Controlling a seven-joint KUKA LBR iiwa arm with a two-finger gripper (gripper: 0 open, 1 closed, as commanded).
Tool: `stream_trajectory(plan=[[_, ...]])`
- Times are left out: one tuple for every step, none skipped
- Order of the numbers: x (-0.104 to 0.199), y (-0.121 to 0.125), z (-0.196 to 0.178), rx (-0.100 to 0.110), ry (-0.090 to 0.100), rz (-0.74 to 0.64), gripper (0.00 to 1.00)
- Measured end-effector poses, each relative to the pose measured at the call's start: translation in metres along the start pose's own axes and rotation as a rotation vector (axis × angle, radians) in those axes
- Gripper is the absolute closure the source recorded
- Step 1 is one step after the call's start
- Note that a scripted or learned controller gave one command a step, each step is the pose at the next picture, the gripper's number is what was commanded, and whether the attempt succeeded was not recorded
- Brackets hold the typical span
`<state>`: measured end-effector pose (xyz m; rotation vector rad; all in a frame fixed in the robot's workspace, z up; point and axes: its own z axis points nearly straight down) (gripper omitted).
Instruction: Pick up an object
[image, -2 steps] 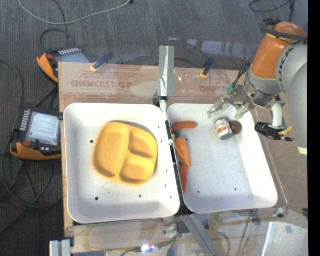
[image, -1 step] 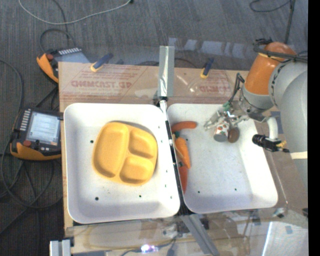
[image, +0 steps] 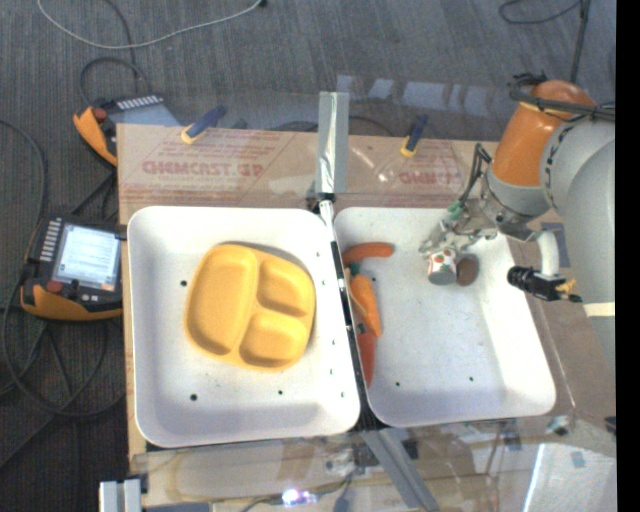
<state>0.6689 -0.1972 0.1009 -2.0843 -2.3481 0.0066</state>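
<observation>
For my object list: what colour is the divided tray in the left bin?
Yellow-orange; the divided tray shows clearly in the camera view.

teach pendant (image: 82, 262) left of bench

Hidden and unclear parts
The arm (image: 560, 170) is cut off by the frame's edge at 3 o'clock. The gripper (image: 447, 243) is too small and cluttered to read at its tip. Under it, a small object (image: 440, 266) is blurred; the brown lump (image: 467, 270) touching it at 3 o'clock cannot be identified.
</observation>
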Motion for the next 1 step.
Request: stream_trajectory(plan=[[0.0506, 0.0059, -0.0771, -0.003, 0.003, -0.028, 1.00]])
